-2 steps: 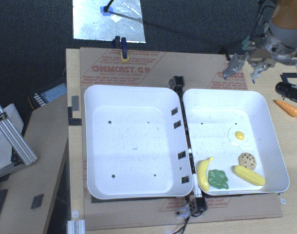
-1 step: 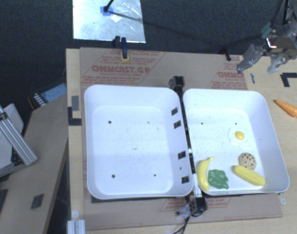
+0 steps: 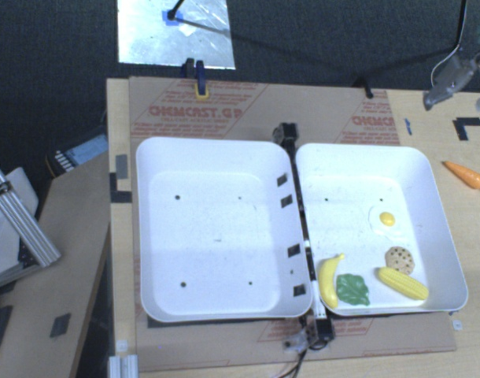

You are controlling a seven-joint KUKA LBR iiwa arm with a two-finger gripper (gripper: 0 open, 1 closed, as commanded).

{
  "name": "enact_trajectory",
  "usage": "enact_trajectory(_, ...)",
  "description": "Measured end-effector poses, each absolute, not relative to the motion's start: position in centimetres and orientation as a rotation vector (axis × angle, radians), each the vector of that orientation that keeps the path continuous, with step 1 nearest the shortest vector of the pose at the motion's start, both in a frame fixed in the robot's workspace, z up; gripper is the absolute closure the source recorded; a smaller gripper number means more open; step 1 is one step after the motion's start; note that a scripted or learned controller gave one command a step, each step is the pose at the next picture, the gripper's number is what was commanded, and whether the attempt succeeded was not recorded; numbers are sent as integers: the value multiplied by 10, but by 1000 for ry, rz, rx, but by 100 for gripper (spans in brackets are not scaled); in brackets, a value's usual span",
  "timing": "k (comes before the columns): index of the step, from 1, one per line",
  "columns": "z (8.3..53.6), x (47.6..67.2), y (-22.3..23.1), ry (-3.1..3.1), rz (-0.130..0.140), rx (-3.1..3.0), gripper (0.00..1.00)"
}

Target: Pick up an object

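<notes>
The right bin (image 3: 429,172) holds several toy foods near its front. A yellow banana (image 3: 329,280) lies by the left wall, with a green leafy piece (image 3: 352,290) touching it. A yellow corn cob (image 3: 403,283) and a brown cookie (image 3: 399,258) sit to the right, and a fried egg (image 3: 385,220) lies further back. My gripper (image 3: 451,77) hangs at the upper right, beyond the back right corner of the right bin and well away from all the foods. Nothing is seen in it.
The left bin (image 3: 145,211) stands beside the right one. An orange carrot (image 3: 466,174) lies on the bench to the right of the bins. A shiny metal sheet (image 3: 175,22) and a blue-yellow clamp (image 3: 199,77) are at the back. An aluminium rail (image 3: 20,219) leans at the left.
</notes>
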State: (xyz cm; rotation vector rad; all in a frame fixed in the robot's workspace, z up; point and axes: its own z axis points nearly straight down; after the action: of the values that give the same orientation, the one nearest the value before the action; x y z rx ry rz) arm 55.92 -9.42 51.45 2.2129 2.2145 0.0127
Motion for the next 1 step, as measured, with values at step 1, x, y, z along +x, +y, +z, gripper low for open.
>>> enact_trajectory(1,537,543,-137,2214,3,2220,0)
